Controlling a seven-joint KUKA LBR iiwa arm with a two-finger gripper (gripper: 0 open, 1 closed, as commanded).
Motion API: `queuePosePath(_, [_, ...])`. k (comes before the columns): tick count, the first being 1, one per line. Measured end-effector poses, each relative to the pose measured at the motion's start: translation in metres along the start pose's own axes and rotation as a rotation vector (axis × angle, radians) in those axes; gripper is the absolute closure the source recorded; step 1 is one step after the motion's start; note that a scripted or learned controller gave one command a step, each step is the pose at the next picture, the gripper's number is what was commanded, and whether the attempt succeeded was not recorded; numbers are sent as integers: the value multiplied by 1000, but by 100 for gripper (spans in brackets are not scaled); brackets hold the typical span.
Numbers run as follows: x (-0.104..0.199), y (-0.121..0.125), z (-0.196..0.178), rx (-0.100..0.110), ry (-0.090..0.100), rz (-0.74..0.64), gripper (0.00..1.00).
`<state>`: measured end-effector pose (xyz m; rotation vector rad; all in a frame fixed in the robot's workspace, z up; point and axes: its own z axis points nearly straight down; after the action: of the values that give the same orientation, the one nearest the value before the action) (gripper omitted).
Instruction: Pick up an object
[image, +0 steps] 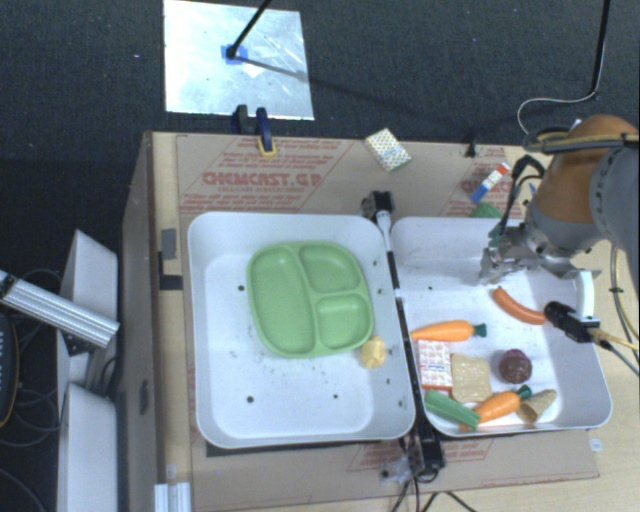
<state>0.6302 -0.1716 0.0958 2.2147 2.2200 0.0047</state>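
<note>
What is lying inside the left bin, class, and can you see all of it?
A green divided plate with a small yellow piece at its corner. The bin floor beneath the plate is covered.

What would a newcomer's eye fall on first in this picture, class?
The green divided plate stands out in the left bin, with a small yellow piece at its corner. The right bin holds a cluster of toy foods, including a carrot and a sausage, with the gripper above them.

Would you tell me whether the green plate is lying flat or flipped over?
Flat, right side up: the green plate shows its three compartments facing up in the left bin.
</note>
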Motion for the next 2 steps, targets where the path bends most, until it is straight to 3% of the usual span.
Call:
queuePosePath(1, [0, 0, 0, 0, 0, 0, 0])
queuePosePath(2, [-17, -21, 11, 6, 1, 1, 0])
